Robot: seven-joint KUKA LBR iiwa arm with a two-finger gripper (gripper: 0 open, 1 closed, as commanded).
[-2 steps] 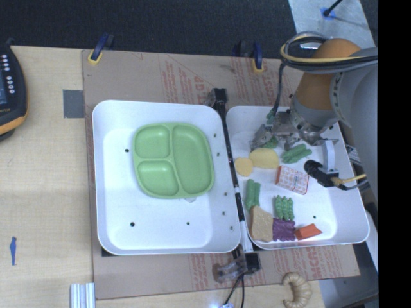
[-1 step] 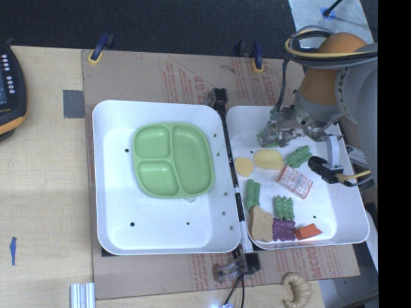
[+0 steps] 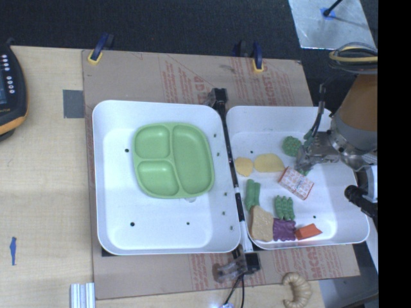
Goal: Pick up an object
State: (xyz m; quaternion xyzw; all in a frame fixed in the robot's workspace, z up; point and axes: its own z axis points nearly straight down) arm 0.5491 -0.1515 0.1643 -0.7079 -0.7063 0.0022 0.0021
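The right bin (image 3: 347,233) holds several toy foods. My gripper (image 3: 306,160) hangs low over that bin's right half. It is just right of a green broccoli-like piece (image 3: 292,145) and just above a red-and-white packet (image 3: 296,184). Nothing is visibly held in it. Left of these lie two yellow pieces (image 3: 244,166) (image 3: 268,163). Toward the bin's front are a green pod (image 3: 252,194), a green leafy piece (image 3: 283,206), a tan bread slice (image 3: 261,223), a purple piece (image 3: 283,228) and an orange piece (image 3: 308,231).
The left bin (image 3: 115,223) holds a green divided plate (image 3: 173,160). The arm's grey wrist and orange band (image 3: 357,108) rise at the right edge. A tan curled object (image 3: 297,289) lies on the cardboard in front of the bins. A black-and-orange pendant (image 3: 9,95) sits far left.
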